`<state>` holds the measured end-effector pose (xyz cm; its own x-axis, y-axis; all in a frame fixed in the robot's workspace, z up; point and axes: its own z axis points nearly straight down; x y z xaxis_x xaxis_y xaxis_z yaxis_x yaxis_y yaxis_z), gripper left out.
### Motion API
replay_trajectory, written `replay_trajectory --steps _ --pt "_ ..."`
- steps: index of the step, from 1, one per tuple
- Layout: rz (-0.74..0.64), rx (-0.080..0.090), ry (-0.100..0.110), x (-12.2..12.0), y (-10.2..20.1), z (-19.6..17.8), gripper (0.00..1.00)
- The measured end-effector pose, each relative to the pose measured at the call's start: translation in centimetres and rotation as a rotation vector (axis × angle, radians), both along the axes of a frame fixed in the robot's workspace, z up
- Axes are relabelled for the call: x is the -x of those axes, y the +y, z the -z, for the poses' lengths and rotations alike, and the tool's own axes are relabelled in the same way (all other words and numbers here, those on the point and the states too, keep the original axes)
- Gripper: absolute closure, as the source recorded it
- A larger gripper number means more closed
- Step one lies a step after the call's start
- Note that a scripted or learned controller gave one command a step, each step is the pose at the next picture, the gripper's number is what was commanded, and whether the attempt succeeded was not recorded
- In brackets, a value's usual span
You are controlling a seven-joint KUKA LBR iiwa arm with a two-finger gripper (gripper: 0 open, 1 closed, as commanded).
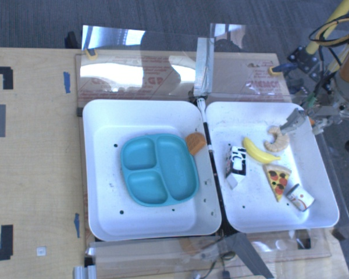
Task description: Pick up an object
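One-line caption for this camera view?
Gripper poised over a beige ring beside a banana in the right bin.

Beige curled pastry (275, 138) lies beside banana (260, 151), right bin (328, 214).

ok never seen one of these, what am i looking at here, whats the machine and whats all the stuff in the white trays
This is one picture from a camera fixed above a workbench, looking down at a slant. The machine is a robot arm that reaches in from the right side of the picture; its gripper, the part meant to grasp things, is at the upper right of the right bin.

Two shallow white bins sit side by side. The left bin holds a teal divided plate and a small orange-brown object at the plate's upper right edge.

The right bin holds toy-like items: a yellow banana, a pale curved piece just above it, a pizza slice, a black and white carton, and a small white item.

The gripper is right by the pale curved piece, but I cannot tell that it holds anything.
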<state>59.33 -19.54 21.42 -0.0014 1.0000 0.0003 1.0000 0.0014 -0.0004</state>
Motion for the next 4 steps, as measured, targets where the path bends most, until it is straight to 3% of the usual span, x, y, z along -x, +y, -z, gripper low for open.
replay_trajectory --steps 1,2,3,4 --pt "-0.004 -0.001 0.002 1.2 4.8 11.3 0.00" --pt "0.005 0.007 -0.007 0.6 9.8 12.5 0.00" --pt "0.003 0.003 -0.011 0.5 10.1 11.5 1.00" --pt "-0.006 -0.001 -0.012 -7.6 14.4 2.3 1.00"
